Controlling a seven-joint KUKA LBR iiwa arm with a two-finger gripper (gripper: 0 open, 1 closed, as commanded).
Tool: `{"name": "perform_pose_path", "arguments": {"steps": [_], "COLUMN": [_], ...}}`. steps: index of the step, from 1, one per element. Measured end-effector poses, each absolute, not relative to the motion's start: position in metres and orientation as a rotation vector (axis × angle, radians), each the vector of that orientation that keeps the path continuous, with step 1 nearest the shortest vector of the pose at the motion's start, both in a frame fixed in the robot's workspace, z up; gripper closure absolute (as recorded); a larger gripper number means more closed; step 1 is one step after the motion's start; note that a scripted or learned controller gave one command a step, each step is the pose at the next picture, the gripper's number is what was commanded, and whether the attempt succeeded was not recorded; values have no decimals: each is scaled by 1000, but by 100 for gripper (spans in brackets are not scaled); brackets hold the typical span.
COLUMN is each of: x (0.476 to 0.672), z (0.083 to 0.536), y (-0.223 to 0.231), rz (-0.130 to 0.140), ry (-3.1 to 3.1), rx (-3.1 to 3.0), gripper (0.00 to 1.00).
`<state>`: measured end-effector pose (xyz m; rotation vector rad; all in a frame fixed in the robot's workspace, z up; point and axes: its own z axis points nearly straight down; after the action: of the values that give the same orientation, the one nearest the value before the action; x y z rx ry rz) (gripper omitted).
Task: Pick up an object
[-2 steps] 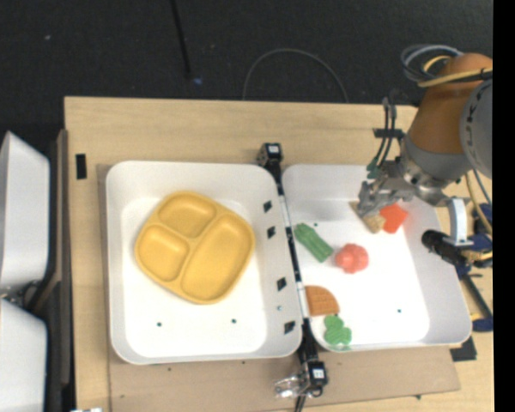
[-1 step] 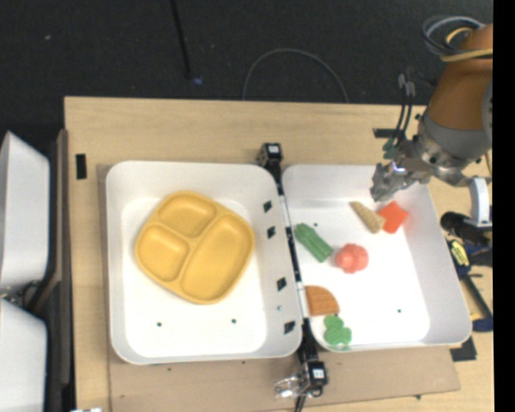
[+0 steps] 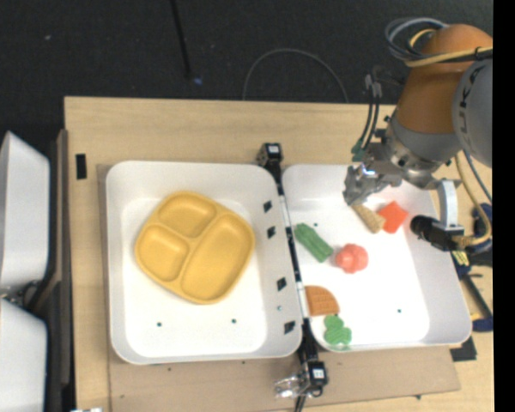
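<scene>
- The arm, grey with its orange band, stands highest above the bench and so nearest the lens, at the upper right of the frame.
- Its jaws hang below the wrist, over the upper part of the right bin. From this angle I cannot tell how far apart they are, and nothing is visibly held between them.
- Just below the jaws lies a short tan cylinder, its upper end at or under the tips. Whether they touch it is unclear.
- A red-orange block sits just beside the cylinder, on its right.
- Farther toward the frame's centre are a green piece near the bin's left wall and a pinkish-red round item a little to its right.
- At the bin's lower left corner lie an orange wedge and a leafy green item.
- The left bin carries a yellow divided plate, well apart from the arm.
- Judged step: the approach to a grasp, with the tan cylinder the likely target; no lift is evident.
- The next move likely calls for settling squarely astride the cylinder, clear of the block, closing firmly, then rising straight up.
</scene>
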<state>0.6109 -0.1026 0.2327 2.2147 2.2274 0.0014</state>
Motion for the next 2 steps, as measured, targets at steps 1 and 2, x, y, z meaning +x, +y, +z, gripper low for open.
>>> {"name": "perform_pose_path", "arguments": {"steps": [1,2], "x": [607,606], "z": [236,247], "y": [-59,-11], "rz": [2,5], "ry": [2229,2229], "rx": [2215,2212], "gripper": [100,100]}}
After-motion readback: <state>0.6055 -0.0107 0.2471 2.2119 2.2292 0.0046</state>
